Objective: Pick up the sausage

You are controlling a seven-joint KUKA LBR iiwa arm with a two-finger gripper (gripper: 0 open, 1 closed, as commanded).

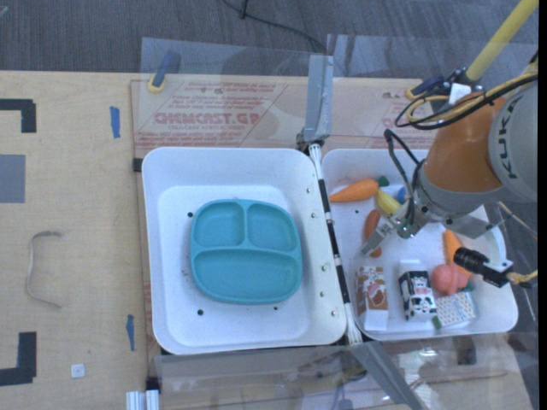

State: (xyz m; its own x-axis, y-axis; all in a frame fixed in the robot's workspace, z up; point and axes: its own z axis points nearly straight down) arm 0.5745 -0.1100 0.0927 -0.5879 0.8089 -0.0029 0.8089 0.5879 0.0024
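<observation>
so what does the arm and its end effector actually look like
The arm is grey with a broad orange band above the wrist and dark "KU" lettering on its upper casing. Black and yellow cables loop around the wrist. The end effector is small, metallic grey, with two slim fingers. A yellow rod runs diagonally behind the arm.

Smooth matt plastic on the teal divided plate [246, 251]. Glossy white plastic on both bins [162, 186]. Pale raw wood across the bench [68, 229]. Satin grey metal and shiny orange on the arm [466, 156]. Printed paper-like wrapper on the small carton [417, 295].
</observation>
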